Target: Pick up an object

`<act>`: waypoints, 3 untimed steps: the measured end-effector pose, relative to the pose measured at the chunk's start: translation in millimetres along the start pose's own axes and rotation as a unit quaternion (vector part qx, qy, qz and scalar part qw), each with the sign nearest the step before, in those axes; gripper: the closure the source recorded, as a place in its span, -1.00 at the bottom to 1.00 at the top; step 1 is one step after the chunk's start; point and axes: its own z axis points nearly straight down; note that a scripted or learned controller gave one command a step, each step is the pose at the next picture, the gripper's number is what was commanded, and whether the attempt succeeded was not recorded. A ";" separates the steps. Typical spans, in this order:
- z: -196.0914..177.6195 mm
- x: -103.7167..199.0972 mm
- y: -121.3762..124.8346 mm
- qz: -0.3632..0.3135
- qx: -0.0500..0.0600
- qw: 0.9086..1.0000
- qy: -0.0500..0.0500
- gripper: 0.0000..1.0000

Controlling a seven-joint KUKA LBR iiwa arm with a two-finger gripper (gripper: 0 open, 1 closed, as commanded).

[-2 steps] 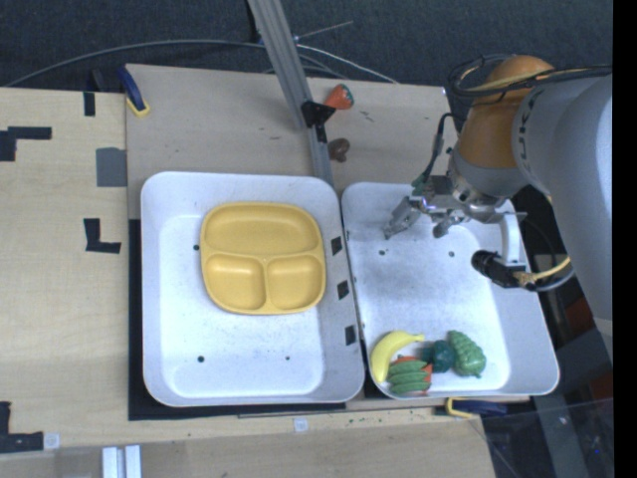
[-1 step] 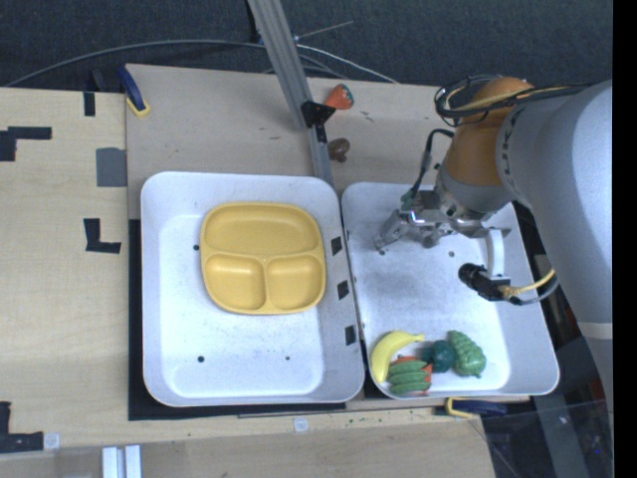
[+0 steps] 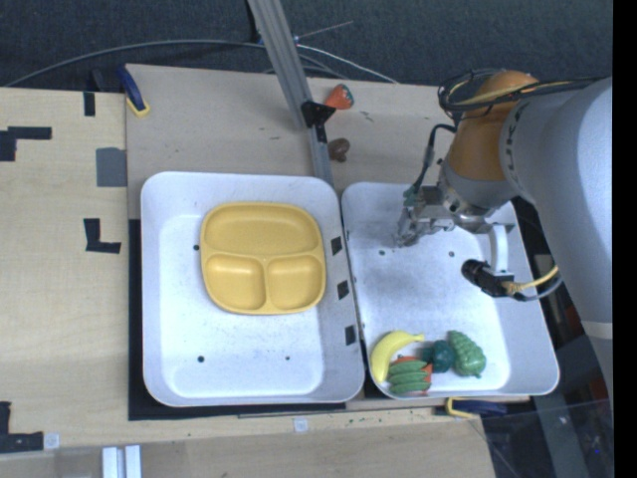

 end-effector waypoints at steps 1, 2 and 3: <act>-42.3 0.8 -0.2 0.001 -0.002 1.000 0.000 1.00; -87.4 -4.0 -4.2 0.002 -0.003 1.000 0.000 1.00; -118.2 -3.7 -3.7 0.001 -0.002 1.000 0.000 1.00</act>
